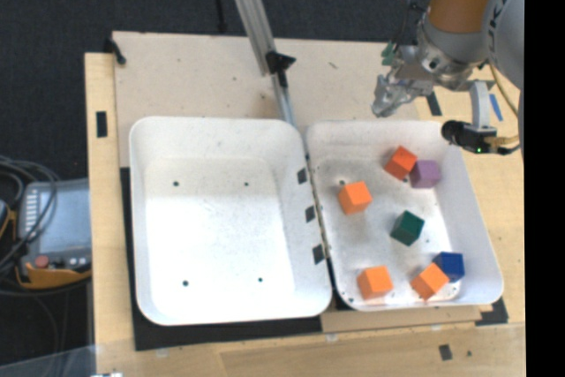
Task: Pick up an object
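Seen from above at a slant, two shallow white bins sit side by side on a wooden bench; the left bin (221, 221) fills the middle of the frame, the right bin (468, 216) the lower right; in the right bin lie seven small blocks: a red-orange block (400, 162) touching a purple block (425, 173) near the far wall, an orange block (355, 197) left of them, a dark green block (407, 228) in the middle, and along the near wall an orange block (375, 282), another orange block (431, 281) and a blue block (449, 265) touching it; the gripper (388, 99) hangs at upper right, above the bench just beyond the right bin's far rim, holding nothing; how far its fingers are parted cannot be told.
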Action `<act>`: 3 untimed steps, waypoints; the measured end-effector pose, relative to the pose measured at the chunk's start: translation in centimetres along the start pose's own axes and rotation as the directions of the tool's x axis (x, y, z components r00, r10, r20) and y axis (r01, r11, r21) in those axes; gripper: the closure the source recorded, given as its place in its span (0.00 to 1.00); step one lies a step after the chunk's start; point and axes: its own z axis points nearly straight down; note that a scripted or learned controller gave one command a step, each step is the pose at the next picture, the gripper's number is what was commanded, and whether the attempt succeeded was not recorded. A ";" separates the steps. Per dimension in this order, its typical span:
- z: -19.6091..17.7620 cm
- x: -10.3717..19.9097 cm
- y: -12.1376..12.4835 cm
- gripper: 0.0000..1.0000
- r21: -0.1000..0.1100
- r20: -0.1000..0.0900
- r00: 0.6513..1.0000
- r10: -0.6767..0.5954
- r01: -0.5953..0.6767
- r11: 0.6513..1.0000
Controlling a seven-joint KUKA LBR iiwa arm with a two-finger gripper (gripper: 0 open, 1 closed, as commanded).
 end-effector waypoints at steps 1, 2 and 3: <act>-1.2 0.0 0.1 1.00 0.005 -0.001 1.000 -0.001 0.001 1.000; 0.1 5.3 0.1 1.00 0.009 0.000 1.000 -0.003 0.003 1.000; 0.9 10.9 -1.9 1.00 0.010 0.000 1.000 -0.004 0.004 1.000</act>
